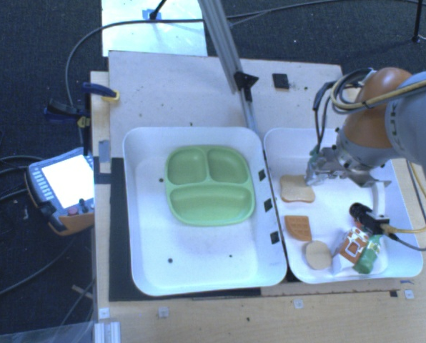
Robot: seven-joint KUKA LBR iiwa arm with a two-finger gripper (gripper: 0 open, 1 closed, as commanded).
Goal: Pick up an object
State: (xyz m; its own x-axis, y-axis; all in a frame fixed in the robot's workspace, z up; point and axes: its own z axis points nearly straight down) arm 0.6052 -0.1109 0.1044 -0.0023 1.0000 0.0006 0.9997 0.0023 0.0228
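left bin (149, 263): on the counter (170, 84), touching the right bin (406, 263) along its right side
divided plate (209, 184): in the left bin, toward its far half
toast slice (297, 189): in the right bin, far left part
end effector (319, 171): over the right bin, just behind and right of the toast slice
cracker (298, 227): in front of the toast slice
round biscuit (317, 255): in front of the cracker, near the front wall
small box (352, 246): right of the round biscuit, touching the bottle (368, 257)

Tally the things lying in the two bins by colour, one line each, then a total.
Green: 2, the divided plate and a small green item
Tan or orange: 3, pieces at
Orange and white: 1, small box
Total: 6
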